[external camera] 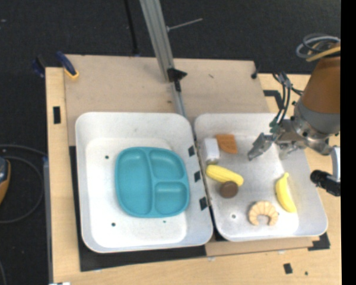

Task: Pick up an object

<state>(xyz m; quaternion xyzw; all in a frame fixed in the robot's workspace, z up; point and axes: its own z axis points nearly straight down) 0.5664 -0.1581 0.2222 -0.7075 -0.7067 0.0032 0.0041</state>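
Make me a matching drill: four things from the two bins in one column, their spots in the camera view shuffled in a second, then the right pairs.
Things:
1. teal divided plate
2. croissant
3. orange block
4. brown ball

Places:
A. near front edge of the right bin
B. touching the corn cob on its front side
C. in the left bin
D. toward the back of the right bin, beside the white can

Pairs: 1-C, 2-A, 3-D, 4-B
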